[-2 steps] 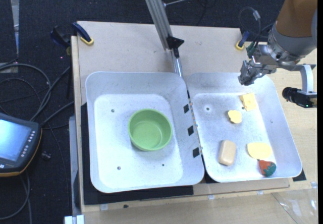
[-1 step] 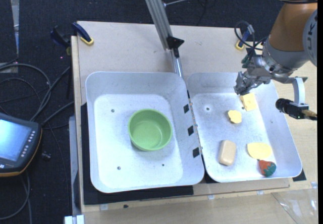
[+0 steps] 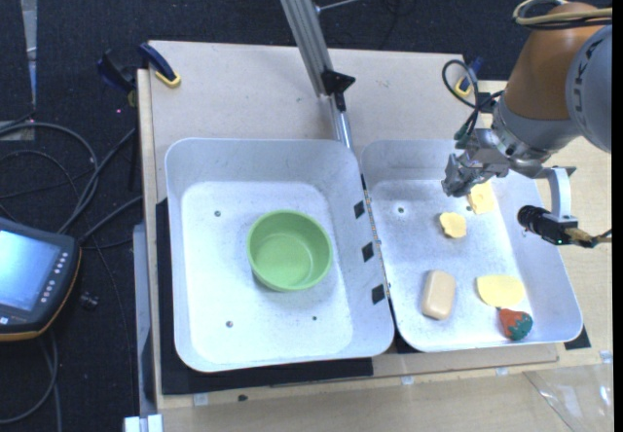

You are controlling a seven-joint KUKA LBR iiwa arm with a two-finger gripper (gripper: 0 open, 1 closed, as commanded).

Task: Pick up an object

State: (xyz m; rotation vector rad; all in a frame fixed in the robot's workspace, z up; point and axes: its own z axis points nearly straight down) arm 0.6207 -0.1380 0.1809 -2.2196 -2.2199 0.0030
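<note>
My gripper (image 3: 458, 185) hangs over the far part of the right bin (image 3: 404, 177). Just right of it lies a small pale yellow piece (image 3: 481, 199), partly hidden by the wrist. A small yellow lump (image 3: 453, 225) lies a little nearer than the gripper, apart from it. Further forward rest a tan oblong block (image 3: 438, 294), a flat yellow piece (image 3: 500, 290) and a red and teal object (image 3: 516, 324) in the near right corner. Nothing shows between the fingers.
A green bowl (image 3: 289, 250) stands in the middle of the left bin (image 3: 195, 226). A slanted metal pole (image 3: 302, 17) comes down to the ridge between the bins. Cables (image 3: 555, 216) hang off the arm by the right bin's rim.
</note>
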